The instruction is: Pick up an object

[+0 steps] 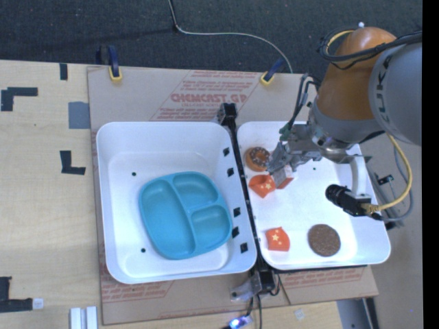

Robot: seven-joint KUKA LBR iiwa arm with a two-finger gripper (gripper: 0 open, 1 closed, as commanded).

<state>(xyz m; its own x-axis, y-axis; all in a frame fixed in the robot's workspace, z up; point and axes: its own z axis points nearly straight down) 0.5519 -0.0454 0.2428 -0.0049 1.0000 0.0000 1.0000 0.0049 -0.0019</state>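
End effector low in the right bin, grip state impossible to tell, just beside an orange-red block and a speckled round piece. Nearer: another red block, a brown disc. In the left bin, a blue divided tray.

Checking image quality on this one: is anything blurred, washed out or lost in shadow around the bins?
Camera view: light is even and soft; the right bin floor is bright white but not blown out, and the red pieces and brown discs stay readable. The tool casts only a faint shadow on that floor. The blue tray is sharp. The image is slightly soft overall, and the tool's outline is too muddled to read.
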